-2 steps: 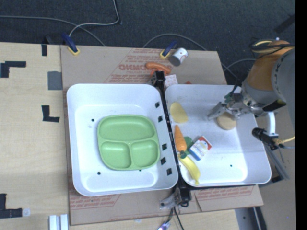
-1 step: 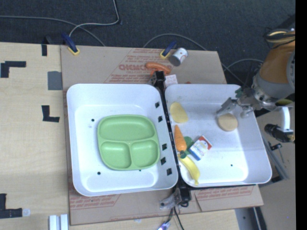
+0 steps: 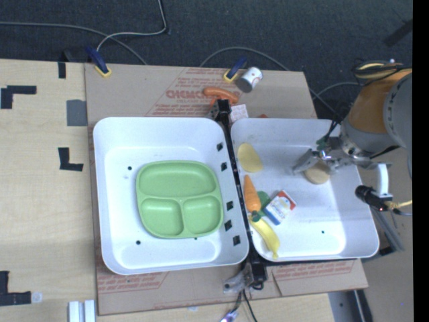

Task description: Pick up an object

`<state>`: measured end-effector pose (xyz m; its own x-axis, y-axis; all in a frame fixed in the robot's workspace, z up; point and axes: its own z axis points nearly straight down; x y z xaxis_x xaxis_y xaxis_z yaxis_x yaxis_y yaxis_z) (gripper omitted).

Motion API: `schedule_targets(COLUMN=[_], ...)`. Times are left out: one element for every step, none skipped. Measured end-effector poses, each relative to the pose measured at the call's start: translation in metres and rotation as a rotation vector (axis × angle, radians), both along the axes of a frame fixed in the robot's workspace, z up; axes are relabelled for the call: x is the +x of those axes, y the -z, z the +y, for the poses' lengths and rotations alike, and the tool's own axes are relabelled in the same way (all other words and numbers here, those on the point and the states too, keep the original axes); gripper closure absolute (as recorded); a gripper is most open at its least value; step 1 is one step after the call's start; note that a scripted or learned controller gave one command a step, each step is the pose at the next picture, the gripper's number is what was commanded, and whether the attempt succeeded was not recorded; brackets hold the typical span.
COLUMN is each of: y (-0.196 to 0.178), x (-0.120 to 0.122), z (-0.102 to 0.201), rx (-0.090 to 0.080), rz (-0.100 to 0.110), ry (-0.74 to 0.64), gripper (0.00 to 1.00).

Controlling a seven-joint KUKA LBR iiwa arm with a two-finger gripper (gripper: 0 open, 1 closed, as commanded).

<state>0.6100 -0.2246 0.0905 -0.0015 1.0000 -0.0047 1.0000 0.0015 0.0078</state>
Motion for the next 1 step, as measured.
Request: schedule_targets(y=[-0.0015], x=[0.0632], z=[0.0447], rx=[-0.001], rz=[-0.009], ry=[-0.002], gripper=[0.0])
